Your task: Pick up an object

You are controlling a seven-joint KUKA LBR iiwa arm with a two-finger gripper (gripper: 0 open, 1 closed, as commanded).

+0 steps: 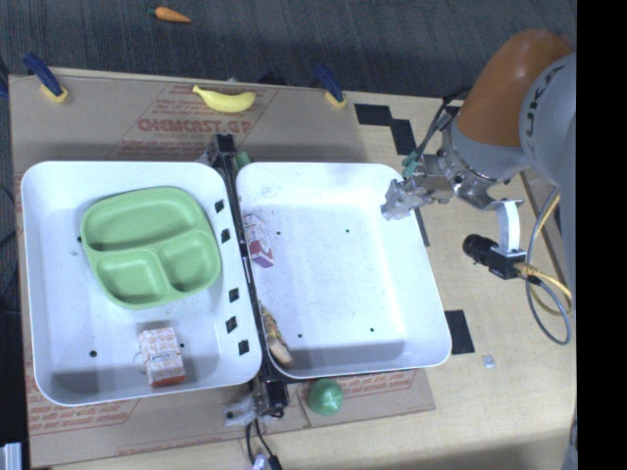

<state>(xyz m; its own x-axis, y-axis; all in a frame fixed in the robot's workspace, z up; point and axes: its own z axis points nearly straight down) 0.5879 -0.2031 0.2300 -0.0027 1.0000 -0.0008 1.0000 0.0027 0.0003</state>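
One gripper (400, 202) is in view, at the upper right rim of the right bin (411, 311), hanging from the grey arm (509, 106) that reaches in from the right. Whether it is spread or pressed together cannot be told at this size and angle; nothing is seen held in it.

Nearest candidates lie across the right bin, against its left wall: a small red-and-white packet (257, 240) near the top, and a tan, elongated item (274, 341) near the bottom left corner, its kind not legible. Both are well apart from the gripper.

The left bin (44, 292) holds a green divided tray (150, 245) and, below it, a small carton (160, 353) with red markings. Outside the bins, a banana (225, 97) lies on the cardboard above them, a green ball (326, 396) lies just below the right bin's front rim, and an orange item (172, 14) lies on the floor beyond.

Assessment: the step in hand is the approach; no object is yet secured. The packet appears the shortest reach. It sits just beside the dividing wall, so the grasp should be aligned along that wall, not across it. Descend vertically over the packet's middle. Risk: a flat packet may slide or be pushed instead of gripped.
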